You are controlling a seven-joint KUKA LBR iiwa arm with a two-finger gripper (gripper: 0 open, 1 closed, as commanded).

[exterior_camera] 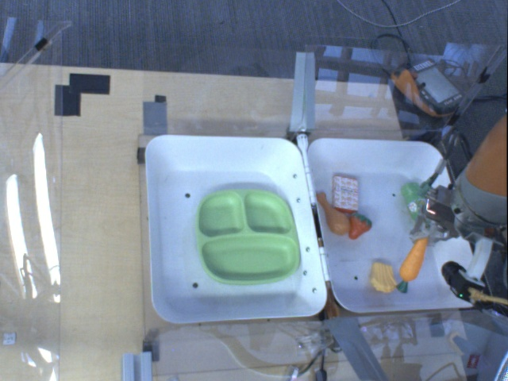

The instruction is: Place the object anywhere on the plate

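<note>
Green plate [248, 236]: three compartments, lying in the left bin [171, 213], nothing on it.
Hand [427, 227]: low over the right bin [381, 165], at the carrot's upper end; whether it is spread or pinching cannot be told.
Carrot [413, 262]: on the bin floor near the right wall.
Advice: grip mid-body, lift above the rims, cross the divider [309, 205].
Room: broad landing area.

Smooth matt green plastic plate [248, 236], glossy white plastic bins [171, 213], pale wood bench [95, 236]
</note>
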